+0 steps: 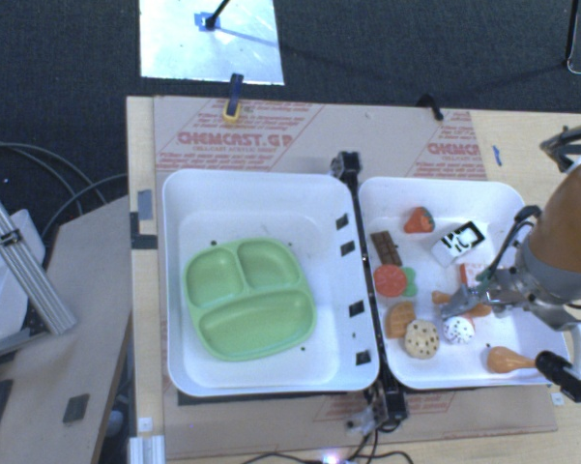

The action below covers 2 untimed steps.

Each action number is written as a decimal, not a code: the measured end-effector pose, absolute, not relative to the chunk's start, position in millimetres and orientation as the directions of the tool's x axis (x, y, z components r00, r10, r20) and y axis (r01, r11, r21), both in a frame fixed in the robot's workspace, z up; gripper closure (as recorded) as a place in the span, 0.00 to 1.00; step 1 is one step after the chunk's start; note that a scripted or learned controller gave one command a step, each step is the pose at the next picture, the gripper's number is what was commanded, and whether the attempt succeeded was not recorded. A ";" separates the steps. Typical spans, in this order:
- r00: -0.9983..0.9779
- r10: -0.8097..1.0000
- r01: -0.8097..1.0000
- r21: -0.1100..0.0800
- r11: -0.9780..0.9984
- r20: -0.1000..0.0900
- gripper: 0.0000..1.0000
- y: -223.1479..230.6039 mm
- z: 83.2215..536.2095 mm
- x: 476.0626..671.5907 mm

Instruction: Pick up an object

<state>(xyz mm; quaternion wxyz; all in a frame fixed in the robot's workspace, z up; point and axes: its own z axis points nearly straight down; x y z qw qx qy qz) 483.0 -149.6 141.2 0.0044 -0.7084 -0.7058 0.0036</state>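
Reaching in from the right, I have my gripper (pixel 461 303) low over the right bin (pixel 503 196), in the thick of the toy food scattered there. Its tip sits against an orange piece, perhaps a carrot (pixel 464 305), with a white dotted ball (pixel 457 331) just below it and a speckled cookie (pixel 421 338) to the left of that. A red round piece (pixel 391 280), a brown bar (pixel 385 247), a black-and-white block (pixel 459 239) and a tan pear-shaped piece (pixel 508 360) lie around them. The left bin (pixel 203 196) holds a green divided plate (pixel 250 298), well apart from me.

I judge this to be the descent or grasp stage. Whether the gripper is spread or pinched I cannot tell; it is too small and cluttered. Nothing is visibly held. The next move calls for centring on one piece, likely the carrot, closing firmly, then lifting straight up without nudging the ball.
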 end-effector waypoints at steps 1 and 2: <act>0.004 1.000 1.000 -0.002 -0.004 -0.002 0.00 -210.3 90.7 485.0; -0.012 1.000 1.000 0.007 0.012 0.002 0.00 -148.7 84.7 560.8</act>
